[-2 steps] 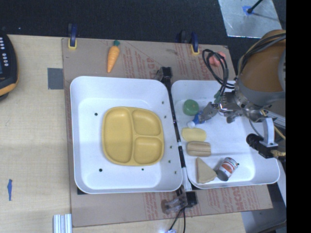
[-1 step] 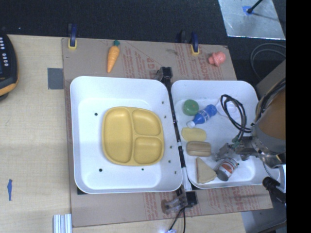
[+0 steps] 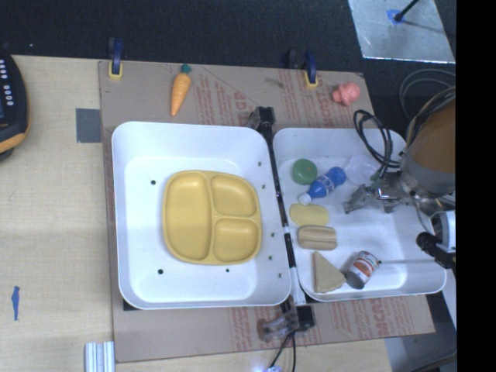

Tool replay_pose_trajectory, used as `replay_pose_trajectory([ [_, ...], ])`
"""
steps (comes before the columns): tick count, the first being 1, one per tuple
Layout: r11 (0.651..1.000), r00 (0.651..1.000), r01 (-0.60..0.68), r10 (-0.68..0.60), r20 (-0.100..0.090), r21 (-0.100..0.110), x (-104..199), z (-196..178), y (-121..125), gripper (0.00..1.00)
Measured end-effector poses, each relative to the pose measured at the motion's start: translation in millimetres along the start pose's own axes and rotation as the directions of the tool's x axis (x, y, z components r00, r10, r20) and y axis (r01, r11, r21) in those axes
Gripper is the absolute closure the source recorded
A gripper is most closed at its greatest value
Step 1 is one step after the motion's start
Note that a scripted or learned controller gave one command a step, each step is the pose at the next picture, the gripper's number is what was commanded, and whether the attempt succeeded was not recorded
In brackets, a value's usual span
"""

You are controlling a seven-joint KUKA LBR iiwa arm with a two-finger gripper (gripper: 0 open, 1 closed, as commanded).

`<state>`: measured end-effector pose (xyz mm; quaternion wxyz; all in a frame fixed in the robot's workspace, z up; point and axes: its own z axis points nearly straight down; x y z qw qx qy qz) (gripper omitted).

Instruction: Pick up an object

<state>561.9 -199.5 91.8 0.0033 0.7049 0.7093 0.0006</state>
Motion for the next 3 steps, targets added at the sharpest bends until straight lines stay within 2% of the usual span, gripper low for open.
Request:
replay_pose_trajectory([
  [1, 1.000, 1.000, 0.011, -0.011, -0.008, -0.004, 126, -107, 21, 0.00],
  [2, 1.000, 1.000, -0.008, 0.008, 0.000, 0.005, 28, -64, 46, 0.00],
  [3, 1.000, 1.000, -0.009, 0.009, -0.008, 0.021, 8, -27, -81, 0.00],
])
